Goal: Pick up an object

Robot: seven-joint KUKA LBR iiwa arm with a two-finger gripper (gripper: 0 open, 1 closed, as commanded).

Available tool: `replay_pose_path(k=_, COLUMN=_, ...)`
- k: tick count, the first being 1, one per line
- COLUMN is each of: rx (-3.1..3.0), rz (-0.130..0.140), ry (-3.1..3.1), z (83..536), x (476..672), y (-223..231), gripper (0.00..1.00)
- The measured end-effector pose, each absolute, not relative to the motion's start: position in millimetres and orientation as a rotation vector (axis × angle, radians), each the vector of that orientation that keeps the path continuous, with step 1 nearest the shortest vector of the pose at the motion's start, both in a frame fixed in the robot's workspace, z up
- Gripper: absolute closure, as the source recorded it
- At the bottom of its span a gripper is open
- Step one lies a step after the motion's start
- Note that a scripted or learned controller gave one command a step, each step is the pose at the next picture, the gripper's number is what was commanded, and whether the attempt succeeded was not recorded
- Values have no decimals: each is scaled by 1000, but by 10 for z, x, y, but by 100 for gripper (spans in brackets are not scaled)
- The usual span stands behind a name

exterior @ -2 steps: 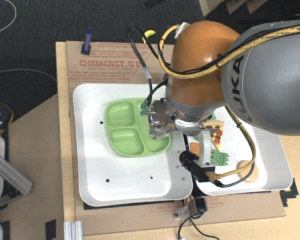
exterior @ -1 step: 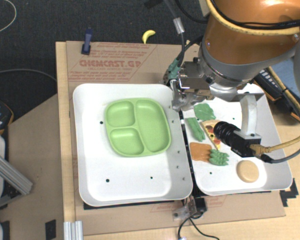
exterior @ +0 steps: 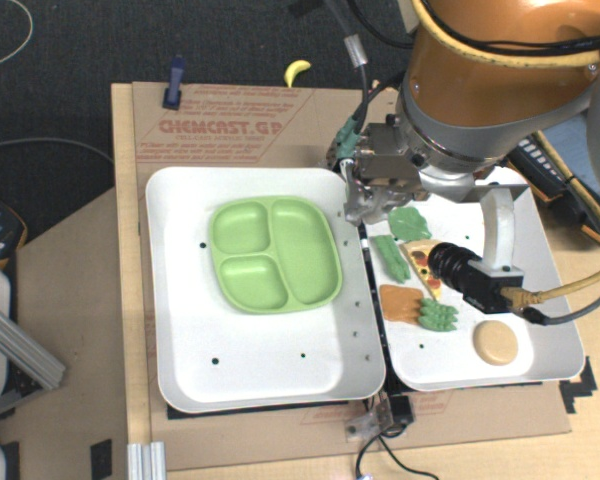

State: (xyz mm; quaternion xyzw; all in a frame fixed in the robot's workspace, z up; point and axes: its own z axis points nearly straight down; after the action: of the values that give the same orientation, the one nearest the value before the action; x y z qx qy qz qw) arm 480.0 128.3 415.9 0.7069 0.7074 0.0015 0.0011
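Where board (exterior: 128, 168) shows beyond the left bin (exterior: 180, 308), red print (exterior: 220, 126) reads CHEMCAST.

Left bin (exterior: 180, 298) & right bin (exterior: 450, 363): white plastic, smooth, soft sheen. Green divided plate (exterior: 276, 254), mid left bin: plastic, satin, faint highlights on the ridges. Tan disc (exterior: 497, 342), toward right bin's near right corner: matt, smooth. Green lumpy piece (exterior: 438, 315) beside it: matt, bumpy surface. Orange-brown piece (exterior: 400, 303), near right bin's left edge: matt. Board (exterior: 230, 128) under both bins: brown, flat, dull, looks like cardboard w/ red print. Arm's orange band (exterior: 510, 18): glossy, metallic sheen, bright reflections.
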Motion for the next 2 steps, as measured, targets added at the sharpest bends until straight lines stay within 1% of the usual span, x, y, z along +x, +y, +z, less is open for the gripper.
replay_pose_path(k=1, rx=2217, rz=8, ry=2220, z=4264, x=4806, y=1287, gripper=100)
replay_pose_path(k=2, rx=2233, rz=-20, ry=2220, z=2942, x=4778, y=950, gripper=100)
